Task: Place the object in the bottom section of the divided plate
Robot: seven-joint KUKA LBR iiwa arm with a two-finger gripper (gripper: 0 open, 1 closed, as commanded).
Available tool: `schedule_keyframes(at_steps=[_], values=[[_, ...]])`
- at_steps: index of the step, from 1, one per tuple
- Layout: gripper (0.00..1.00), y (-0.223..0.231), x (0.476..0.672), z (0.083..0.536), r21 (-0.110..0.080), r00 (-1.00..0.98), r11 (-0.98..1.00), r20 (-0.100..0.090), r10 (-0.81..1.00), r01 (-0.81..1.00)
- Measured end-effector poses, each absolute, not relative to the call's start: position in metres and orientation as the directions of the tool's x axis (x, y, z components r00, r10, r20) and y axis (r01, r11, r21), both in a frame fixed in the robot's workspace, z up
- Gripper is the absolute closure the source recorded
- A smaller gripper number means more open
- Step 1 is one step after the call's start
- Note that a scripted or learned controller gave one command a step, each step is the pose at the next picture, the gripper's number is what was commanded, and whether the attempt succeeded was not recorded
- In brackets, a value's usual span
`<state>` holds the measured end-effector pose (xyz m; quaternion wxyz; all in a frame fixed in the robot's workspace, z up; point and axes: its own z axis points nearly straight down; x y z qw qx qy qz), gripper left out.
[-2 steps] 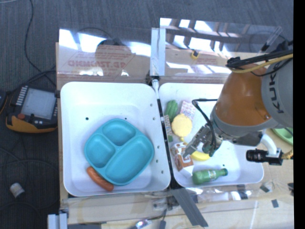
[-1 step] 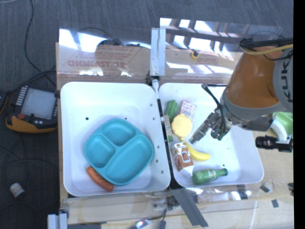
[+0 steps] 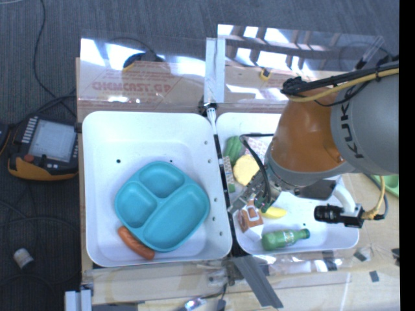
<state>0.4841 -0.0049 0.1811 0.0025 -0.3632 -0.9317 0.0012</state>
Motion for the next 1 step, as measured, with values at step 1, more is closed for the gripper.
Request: schedule_keyframes(at_steps=[1], values=[[1.0, -0.0141, 0.5022, 0.208, -0.004, -0.68, 0.68, 0.003, 0.733, 0.733]])
